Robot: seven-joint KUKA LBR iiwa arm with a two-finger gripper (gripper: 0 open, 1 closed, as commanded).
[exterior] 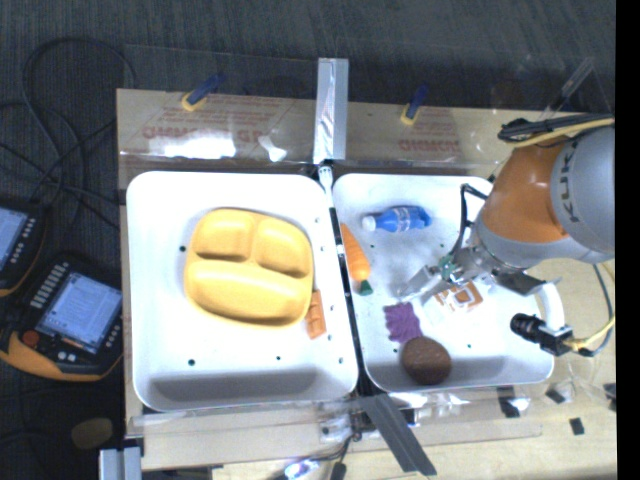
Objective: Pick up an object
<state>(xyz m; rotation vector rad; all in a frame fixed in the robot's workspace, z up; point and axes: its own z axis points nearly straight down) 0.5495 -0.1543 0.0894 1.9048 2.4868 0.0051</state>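
Note:
My gripper (428, 280) reaches into the right bin (520, 373) from the right, low over its middle. A small orange and white item (461, 294) lies just right of the fingertips. A purple piece (401, 319) sits below the gripper, and a brown round object (426, 359) lies near the front wall. A blue and white bottle (397, 219) lies on its side at the back. An orange carrot-like item (355, 257) rests against the left wall.
The left bin (160, 368) holds a large yellow compartment tray (248, 264) and a small orange piece (316, 315) by its right wall. A handheld pendant (62, 313) lies off the bench at far left.

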